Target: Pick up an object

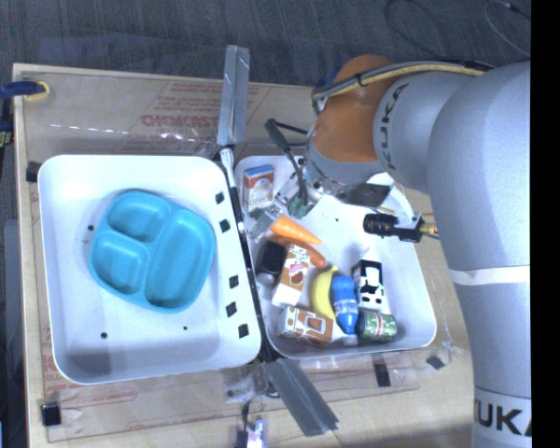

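The right bin (413, 278) holds a pile of small things: an orange carrot (296, 231), a yellow banana (321, 292), a blue bottle (345, 303), a black-and-white cow-print carton (370, 285), a green can (377, 326), a red-and-white carton (258, 186) and a brown box (306, 325). My gripper (294, 201) reaches down into the bin's far left part, just above the carrot and beside the red-and-white carton. The wrist hides its fingers.
The left bin (65, 250) holds a blue divided plate (154, 248). My grey arm (467, 157) covers the right bin's far right side. Metal clamps (233, 91) stand at the seam between the bins, front and back.
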`<state>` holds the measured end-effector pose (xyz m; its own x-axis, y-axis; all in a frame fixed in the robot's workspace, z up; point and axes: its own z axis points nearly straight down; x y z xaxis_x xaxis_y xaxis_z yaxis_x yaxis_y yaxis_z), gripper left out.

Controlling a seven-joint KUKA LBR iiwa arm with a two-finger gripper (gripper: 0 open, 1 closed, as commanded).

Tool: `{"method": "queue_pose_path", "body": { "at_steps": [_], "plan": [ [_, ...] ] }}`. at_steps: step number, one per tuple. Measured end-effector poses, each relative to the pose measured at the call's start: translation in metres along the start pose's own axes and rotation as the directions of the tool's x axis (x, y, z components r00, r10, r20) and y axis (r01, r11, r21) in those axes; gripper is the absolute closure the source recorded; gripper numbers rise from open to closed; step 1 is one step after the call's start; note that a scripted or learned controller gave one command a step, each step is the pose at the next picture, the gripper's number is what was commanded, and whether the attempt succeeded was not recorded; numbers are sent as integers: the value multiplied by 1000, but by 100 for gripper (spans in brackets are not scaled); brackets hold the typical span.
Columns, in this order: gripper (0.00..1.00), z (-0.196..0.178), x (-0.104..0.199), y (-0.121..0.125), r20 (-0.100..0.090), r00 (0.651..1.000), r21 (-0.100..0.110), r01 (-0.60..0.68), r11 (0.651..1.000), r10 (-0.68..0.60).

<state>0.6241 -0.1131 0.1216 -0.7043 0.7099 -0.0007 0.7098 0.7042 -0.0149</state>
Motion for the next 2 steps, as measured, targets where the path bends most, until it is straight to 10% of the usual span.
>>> {"method": "queue_pose_path", "body": {
  "at_steps": [1, 2],
  "plan": [
    [0, 30, -16, -35, -2, 999, -13, -52, 999, 52],
    [100, 20, -16, -35, -1, 999, -14, -48, 999, 48]
  ]
}}
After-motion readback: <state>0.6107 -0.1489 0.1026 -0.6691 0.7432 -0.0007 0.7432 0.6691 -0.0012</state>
